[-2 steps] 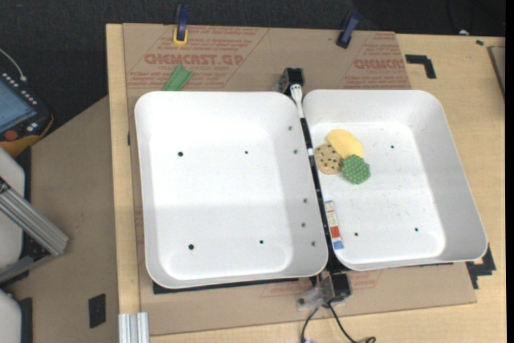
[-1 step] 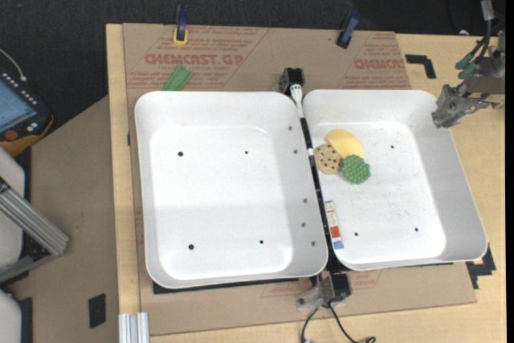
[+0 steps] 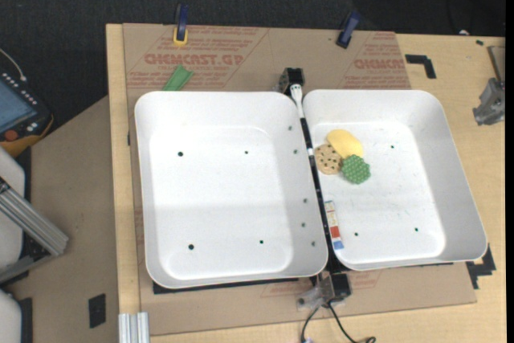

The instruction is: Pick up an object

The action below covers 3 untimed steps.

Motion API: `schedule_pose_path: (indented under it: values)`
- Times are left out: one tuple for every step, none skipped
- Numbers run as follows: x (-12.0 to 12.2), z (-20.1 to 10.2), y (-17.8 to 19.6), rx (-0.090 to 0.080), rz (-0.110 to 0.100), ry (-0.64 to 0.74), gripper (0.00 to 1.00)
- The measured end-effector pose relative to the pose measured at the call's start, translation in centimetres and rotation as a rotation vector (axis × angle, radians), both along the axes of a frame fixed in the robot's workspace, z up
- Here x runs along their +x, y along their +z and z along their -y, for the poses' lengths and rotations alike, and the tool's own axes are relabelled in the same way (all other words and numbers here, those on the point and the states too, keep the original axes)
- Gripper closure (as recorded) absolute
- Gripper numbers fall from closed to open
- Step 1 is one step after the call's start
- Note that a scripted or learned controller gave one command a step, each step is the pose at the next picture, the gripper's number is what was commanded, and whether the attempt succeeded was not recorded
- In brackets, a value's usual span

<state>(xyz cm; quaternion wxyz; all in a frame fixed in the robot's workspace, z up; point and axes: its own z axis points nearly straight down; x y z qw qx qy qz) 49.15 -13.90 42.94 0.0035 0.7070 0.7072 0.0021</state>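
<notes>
Three small objects lie together in the left part of the right bin (image 3: 434, 173): a yellow rounded piece (image 3: 345, 143), a tan disc with dark dots (image 3: 326, 160) and a green knobbly ball (image 3: 356, 169). They touch or nearly touch one another close to the divider between the bins. A grey part of my gripper (image 3: 488, 107) pokes in at the right edge of the camera view, outside the right bin's far right rim and well away from the objects.
The left bin (image 3: 152, 173) sits beside the right one on a cardboard sheet. A green strip (image 3: 177, 78) lies on the cardboard behind the left bin. Clamps (image 3: 181, 26) (image 3: 348, 28) hold the sheet's back edge. A black fitting (image 3: 291, 80) stands between the bins.
</notes>
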Motion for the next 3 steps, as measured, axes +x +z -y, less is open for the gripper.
schedule_pose_path:
  values:
    - [2.7,-4.0,-14.1,0.006,-0.022,0.003,1.0]
    - [-1.2,-10.1,-16.0,0.006,-0.015,0.005,1.0]
    - [4.1,-16.0,-16.2,0.003,-0.004,0.007,1.0]
